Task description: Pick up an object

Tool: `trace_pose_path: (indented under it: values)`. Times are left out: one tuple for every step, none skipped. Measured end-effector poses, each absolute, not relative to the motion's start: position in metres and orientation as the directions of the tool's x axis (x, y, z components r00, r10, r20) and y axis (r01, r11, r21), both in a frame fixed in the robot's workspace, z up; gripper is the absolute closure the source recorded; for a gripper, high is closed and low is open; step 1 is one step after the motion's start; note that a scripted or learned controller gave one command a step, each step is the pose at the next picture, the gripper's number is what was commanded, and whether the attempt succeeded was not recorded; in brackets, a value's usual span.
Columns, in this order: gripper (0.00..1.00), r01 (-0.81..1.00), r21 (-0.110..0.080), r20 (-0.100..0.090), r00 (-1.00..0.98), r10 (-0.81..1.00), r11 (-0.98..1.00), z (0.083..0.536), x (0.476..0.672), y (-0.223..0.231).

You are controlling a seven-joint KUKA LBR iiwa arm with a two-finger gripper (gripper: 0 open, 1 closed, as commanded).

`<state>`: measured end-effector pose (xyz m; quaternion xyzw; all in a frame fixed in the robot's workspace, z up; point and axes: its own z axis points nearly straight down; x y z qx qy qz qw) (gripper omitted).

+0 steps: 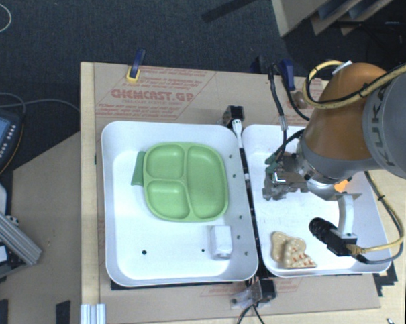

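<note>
The left bin (113,208) lies wholly to the left of the gripper. In it, a pale green plate (185,181) with three compartments lies flat, well to the gripper's left and level with it. A small white block (220,240) lies left of the gripper and lower in the view, just beside the wall that divides the bins.

The gripper (277,185) points down over the bare floor of the right bin (254,143), close to that bin's left wall. How wide its jaws stand cannot be told from this slant, and no object is seen between them. A tan ridged piece (292,251) lies flat down and slightly right of the gripper, near it but clearly apart, by the bin's front rim.
</note>
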<state>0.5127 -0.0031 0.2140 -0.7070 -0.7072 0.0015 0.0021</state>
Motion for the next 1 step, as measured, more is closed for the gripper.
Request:
trace_pose_path:
  values:
    - [1.0,1.0,0.004,0.0,-0.001,1.0,0.001,0.2358,0.5116,-0.0024]
